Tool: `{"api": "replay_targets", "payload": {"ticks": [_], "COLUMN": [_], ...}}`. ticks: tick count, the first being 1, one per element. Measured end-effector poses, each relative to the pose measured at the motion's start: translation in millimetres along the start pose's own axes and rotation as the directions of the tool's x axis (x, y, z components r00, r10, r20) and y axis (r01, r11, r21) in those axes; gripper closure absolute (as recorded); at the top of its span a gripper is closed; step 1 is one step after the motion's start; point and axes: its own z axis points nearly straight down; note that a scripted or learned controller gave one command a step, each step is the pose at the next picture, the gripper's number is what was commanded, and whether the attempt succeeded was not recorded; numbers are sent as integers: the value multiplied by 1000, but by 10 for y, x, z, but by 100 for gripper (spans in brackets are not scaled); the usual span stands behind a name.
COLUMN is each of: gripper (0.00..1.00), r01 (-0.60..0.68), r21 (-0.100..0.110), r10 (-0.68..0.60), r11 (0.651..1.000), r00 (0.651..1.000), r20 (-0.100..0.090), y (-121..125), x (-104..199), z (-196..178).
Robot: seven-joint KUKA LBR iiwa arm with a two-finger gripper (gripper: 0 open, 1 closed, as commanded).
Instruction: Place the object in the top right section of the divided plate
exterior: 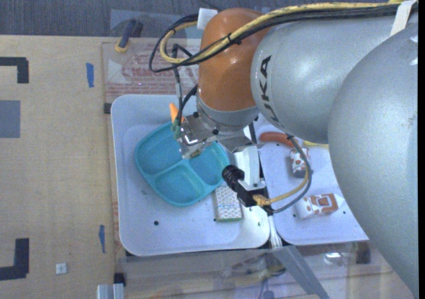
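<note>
Camera view: the divided plate (174, 171) is seen lying in the left bin (133, 224), tilted, so that its sections are presented to the arm. The gripper (189, 141) is positioned over the plate's upper right part (presumably for release there). An orange object (173, 112) is glimpsed beside it; whether it is held cannot be told.

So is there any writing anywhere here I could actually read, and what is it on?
"KUKA": dark letters running vertically on the grey arm, partly cut off by its curve.
Small packet beside the blue divided plate: print too blurred to read.
Boxes in the right bin: markings too small to read.
</note>
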Motion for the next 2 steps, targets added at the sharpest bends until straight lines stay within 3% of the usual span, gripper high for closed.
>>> {"api": "replay_targets", "payload": {"ticks": [1,2], "gripper": [100,100], "r01": [49,98], "r21": [5,1], "r10": [-49,-98], "r11": [999,995], "r00": [999,995], "r20": [-2,-1], "y": [-43,-66], "x": [-340,-643], "z": [190,128]}}
